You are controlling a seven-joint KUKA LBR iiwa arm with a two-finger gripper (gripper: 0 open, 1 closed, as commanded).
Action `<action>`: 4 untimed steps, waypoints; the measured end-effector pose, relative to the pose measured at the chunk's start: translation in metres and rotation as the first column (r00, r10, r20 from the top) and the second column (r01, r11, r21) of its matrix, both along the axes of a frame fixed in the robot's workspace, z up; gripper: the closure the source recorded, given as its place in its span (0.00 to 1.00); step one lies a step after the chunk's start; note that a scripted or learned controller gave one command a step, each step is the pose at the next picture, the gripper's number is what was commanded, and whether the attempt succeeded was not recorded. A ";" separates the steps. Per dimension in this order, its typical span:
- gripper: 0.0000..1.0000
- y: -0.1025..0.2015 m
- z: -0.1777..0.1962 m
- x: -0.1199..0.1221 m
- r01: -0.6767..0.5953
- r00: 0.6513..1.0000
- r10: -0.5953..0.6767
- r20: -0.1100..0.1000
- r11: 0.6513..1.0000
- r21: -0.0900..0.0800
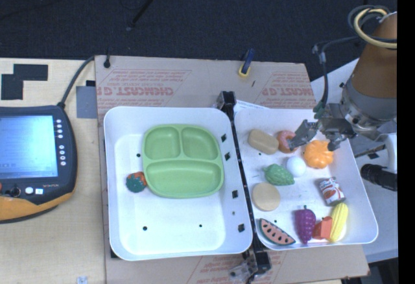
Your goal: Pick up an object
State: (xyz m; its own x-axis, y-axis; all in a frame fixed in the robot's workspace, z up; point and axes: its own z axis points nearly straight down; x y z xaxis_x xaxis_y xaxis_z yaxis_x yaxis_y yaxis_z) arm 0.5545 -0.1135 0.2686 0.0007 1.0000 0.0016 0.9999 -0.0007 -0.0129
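Observation:
My gripper (318,138) hangs over the upper right of the right bin (369,224), open, with its dark fingers (301,135) spread apart. An orange fruit (318,155) lies just below and between them; I cannot tell whether they touch it. Close by are a pink donut (285,141), a white egg (296,166) and a tan bread roll (262,141). Further toward the front lie a green leafy fruit (279,175), a round tan bun (266,196), a small can (331,190), purple grapes (305,219), a watermelon slice (277,231) and a yellow corn cob (338,221).
The left bin (123,218) holds a green divided plate (182,161) and a small red and green toy (135,182) at its left side. A control pendant (32,156) lies left of the bins. A black divider (237,166) runs between the bins.

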 end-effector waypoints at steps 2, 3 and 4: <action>0.00 0.006 -0.040 -0.003 -0.002 1.000 0.002 0.005 1.000 0.000; 0.00 0.012 -0.098 -0.012 -0.002 1.000 0.002 0.004 1.000 0.001; 0.00 0.017 -0.162 -0.016 -0.001 1.000 0.001 0.003 1.000 0.001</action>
